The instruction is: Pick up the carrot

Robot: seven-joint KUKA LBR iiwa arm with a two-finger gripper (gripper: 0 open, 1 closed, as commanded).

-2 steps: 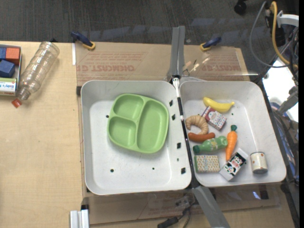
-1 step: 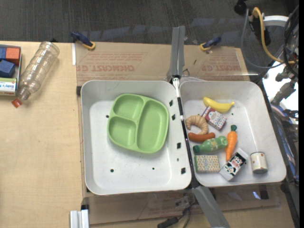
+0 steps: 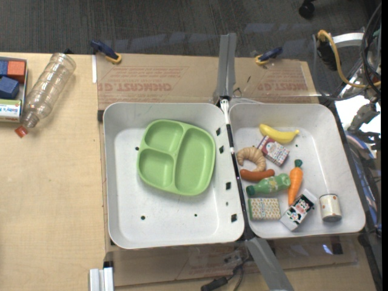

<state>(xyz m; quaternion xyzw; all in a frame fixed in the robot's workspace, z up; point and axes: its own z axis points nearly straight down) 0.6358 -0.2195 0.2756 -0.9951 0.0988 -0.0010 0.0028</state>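
White bins sit side by side mid-frame: the left bin (image 3: pixel 121 223) holds a green plate (image 3: pixel 177 156), and the right bin (image 3: pixel 345 162) holds the small items. Among them the carrot (image 3: pixel 294 183) stands nearly upright at centre-right, its tip close to the milk carton (image 3: pixel 299 210), with a green bottle (image 3: pixel 270 185) just beside it on the left. Arm hardware shows at the right edge, but I cannot tell the gripper's state. Judging by this, the approach has not begun; next comes a descent over the carrot, clearing its neighbours.
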